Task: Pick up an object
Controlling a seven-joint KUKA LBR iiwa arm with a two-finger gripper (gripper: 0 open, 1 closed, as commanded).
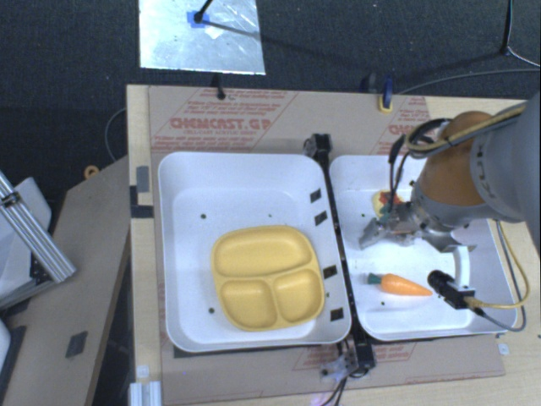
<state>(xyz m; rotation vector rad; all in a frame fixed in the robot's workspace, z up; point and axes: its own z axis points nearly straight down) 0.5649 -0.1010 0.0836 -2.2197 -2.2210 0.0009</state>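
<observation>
**Reaching low into the right bin, with two ways to miss**

Reaching in from the right, the arm point(473, 172) has its claw point(382, 225) low in the right bin point(355, 184), near the bin's left wall. Whether the claw is wide or narrow I cannot tell; its tips are small and grey against white plastic, and nothing can be seen held in them.

Two candidates lie in that bin. A toy carrot point(402, 285) rests on the floor toward the front, a little apart from the claw. A small red and yellow object point(385, 200) sits just behind the claw, partly hidden by the wrist, too small to identify.

The likely failures, as I judge them:
- The claw may close on bare floor between the two objects and come up with nothing.
- The carrot is tapered and smooth-looking; a pinch off its middle could squirt it sideways or let it roll.
- The divider between the bins is close, so a sideways shift risks a knock against the wall.
- The dangling cable point(486, 304) by the carrot could snag.

The yellow tray point(267, 275) in the left bin point(194, 184) lies well apart, on the same desk point(254, 112).
</observation>
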